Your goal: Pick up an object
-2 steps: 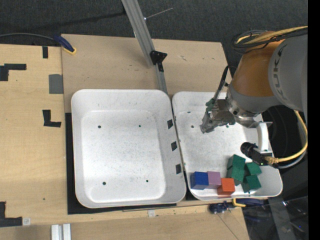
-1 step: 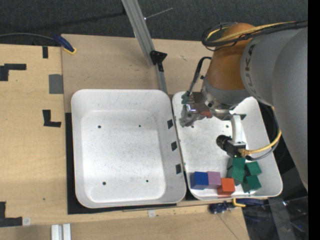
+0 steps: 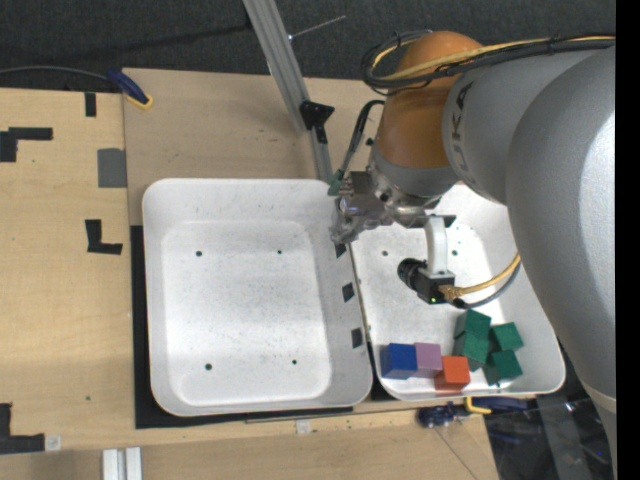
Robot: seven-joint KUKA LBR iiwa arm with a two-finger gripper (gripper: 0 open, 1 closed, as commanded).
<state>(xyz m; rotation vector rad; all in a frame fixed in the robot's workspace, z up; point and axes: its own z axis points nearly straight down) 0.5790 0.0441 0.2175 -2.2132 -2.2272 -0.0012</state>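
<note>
Gripper [image 3: 347,220] hangs at the rim btwn left bin [image 3: 240,298] & right bin [image 3: 383,303]; open or closed, can't tell. Blue block [image 3: 400,358], lilac block [image 3: 428,355], orange block [image 3: 455,372] & green blocks [image 3: 490,346] cluster along the right bin's bottom edge.

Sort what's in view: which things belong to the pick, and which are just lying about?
Job: gripper; right bin; blue block; lilac block; orange block; green blocks.
Lying about: left bin; blue-and-yellow tool; grey patch; black tape marks.
</note>
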